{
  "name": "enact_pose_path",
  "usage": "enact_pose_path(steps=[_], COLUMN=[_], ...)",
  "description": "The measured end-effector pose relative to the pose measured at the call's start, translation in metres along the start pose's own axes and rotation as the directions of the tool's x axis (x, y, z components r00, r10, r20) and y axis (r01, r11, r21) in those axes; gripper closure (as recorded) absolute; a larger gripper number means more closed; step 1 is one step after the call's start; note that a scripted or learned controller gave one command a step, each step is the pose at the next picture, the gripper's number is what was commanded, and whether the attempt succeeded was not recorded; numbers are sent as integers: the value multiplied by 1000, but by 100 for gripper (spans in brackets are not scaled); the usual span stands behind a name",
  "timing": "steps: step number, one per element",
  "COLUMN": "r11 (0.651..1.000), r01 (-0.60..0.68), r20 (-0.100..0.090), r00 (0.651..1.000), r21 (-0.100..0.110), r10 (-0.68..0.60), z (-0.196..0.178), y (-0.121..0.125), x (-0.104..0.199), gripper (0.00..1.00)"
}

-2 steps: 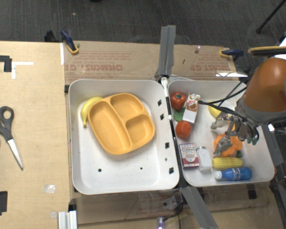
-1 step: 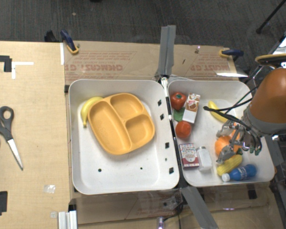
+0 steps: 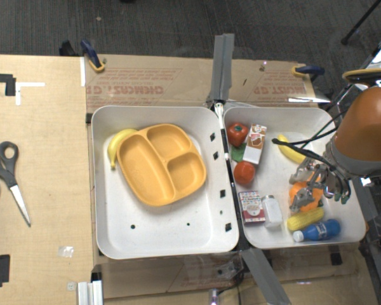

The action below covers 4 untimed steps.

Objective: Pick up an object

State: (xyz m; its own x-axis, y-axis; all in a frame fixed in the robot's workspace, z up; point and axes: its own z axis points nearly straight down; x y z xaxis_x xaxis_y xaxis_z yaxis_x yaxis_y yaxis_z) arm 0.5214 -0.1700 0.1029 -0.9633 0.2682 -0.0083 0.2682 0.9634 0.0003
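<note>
Lower right of the frame: a blue bottle (image 3: 319, 231) lies in the right bin (image 3: 286, 241), long axis running left to right, pale cap toward the left. A corn cob (image 3: 305, 219) lies just above it, roughly parallel, tilted up to the right. Above the cob, the pincer (image 3: 312, 186) sits over an orange object (image 3: 303, 196), whose shape and axis cannot be told. Contact cannot be confirmed; whether the pincer is spread or pressed together cannot be told. Farther up, a banana (image 3: 291, 150) lies diagonally. At the bin's left side: two tomatoes (image 3: 237, 133) and cartons (image 3: 254, 144). The left bin (image 3: 114, 234) holds a yellow tray (image 3: 160, 164).
</note>
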Motion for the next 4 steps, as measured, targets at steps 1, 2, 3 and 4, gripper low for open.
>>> enact_pose_path(steps=[1,2,3,4], r11=[1000,1000,1000,986], r01=[-10,9,-21,164], r20=[-5,-5,-6,-8], r00=[1000,1000,1000,986], r21=[0,0,0,-1], r10=[10,-9,21,-164], z=[-118,-146,-174,-89], y=[29,81,140,104], x=[30,46,33,73], gripper=[100,100,100,100])
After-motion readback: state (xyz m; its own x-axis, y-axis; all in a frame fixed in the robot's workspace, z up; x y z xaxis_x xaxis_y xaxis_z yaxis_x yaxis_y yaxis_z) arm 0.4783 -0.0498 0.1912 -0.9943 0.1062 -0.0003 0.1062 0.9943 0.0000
